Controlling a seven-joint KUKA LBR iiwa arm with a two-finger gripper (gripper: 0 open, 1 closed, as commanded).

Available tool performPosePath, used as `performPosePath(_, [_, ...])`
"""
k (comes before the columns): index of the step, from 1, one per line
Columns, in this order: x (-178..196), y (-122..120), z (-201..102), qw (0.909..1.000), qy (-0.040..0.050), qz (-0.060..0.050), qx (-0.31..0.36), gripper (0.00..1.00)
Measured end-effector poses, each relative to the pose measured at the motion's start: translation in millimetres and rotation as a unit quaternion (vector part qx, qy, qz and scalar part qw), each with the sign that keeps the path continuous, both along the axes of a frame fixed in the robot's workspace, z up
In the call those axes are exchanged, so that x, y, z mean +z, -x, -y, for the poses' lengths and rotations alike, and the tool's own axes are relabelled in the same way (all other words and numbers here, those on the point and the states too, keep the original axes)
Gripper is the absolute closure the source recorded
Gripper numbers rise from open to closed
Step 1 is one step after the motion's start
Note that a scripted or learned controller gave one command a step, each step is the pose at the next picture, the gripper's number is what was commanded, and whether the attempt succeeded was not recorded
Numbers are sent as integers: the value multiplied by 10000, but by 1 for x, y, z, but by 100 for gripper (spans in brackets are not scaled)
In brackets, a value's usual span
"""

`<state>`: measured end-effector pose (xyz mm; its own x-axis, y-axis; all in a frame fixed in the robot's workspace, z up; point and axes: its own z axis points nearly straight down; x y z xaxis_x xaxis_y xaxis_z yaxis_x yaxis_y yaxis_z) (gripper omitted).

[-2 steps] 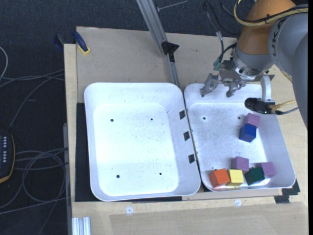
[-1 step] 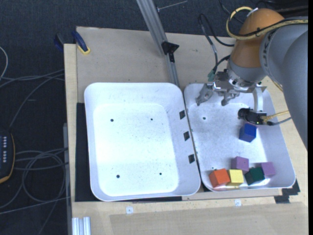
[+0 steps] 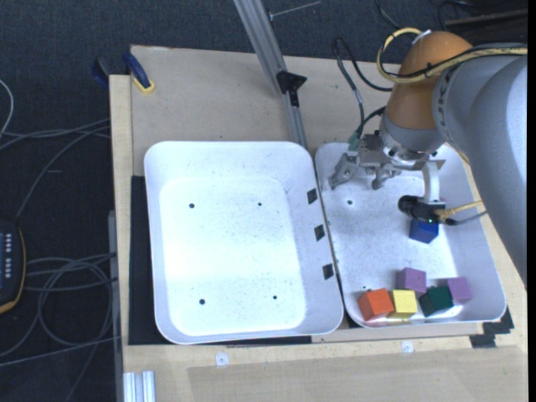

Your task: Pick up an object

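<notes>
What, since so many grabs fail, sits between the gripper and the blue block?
Nothing visible. The gripper hangs over the right bin; bare white floor separates it from the blue block.

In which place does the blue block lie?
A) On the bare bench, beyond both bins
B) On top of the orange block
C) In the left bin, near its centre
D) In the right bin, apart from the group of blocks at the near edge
D: the blue block lies alone in the right bin, while the orange block sits in the group by the near rim.
</notes>
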<state>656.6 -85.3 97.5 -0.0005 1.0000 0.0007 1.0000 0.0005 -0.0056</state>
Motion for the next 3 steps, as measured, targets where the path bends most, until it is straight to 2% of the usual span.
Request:
performPosePath(1, [14, -2, 0, 10000, -3, 36, 2, 100])
performPosePath(3, [131, -7, 6, 10000, 8, 72, 5, 100])
